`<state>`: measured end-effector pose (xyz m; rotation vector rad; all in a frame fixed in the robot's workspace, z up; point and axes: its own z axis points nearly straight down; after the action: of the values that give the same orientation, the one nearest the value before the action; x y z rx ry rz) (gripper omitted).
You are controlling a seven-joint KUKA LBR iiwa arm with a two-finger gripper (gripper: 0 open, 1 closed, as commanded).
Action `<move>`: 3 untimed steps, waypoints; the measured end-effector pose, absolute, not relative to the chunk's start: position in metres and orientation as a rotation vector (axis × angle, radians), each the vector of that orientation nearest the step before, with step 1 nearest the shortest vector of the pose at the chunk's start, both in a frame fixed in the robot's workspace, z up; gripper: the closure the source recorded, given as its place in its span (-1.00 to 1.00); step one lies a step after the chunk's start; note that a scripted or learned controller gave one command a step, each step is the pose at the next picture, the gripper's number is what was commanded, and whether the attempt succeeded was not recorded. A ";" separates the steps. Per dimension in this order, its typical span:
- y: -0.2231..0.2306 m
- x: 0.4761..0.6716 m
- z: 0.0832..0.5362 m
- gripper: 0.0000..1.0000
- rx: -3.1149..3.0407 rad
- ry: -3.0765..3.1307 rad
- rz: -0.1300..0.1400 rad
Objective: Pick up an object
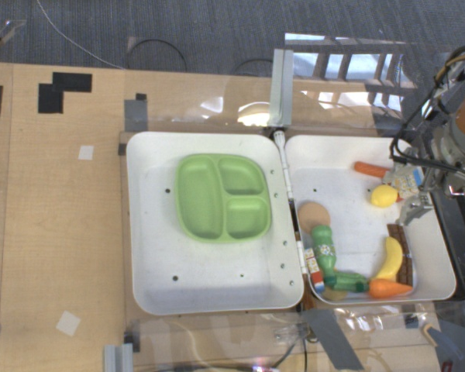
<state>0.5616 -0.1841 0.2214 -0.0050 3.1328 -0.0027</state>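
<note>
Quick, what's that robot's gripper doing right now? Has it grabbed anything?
Gripper: over the right bin's far right side, near the lemon; nothing seen in it; open or closed cannot be told.

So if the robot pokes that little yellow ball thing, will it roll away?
Probably. The yellow ball looks round and smooth, so a nudge would likely send it rolling across the flat floor of the right bin. It looks small, so probably light. Smooth curved sides might slip from the gripper.
</note>
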 end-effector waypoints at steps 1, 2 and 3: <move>-0.162 0.560 0.109 -1.00 -0.039 3.144 0.005; -0.206 0.552 0.090 -1.00 -0.138 3.125 -0.005; -0.188 0.630 0.089 -1.00 -0.027 3.127 -0.001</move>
<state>0.6296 -0.1881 0.0885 -0.0267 3.1273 -0.0010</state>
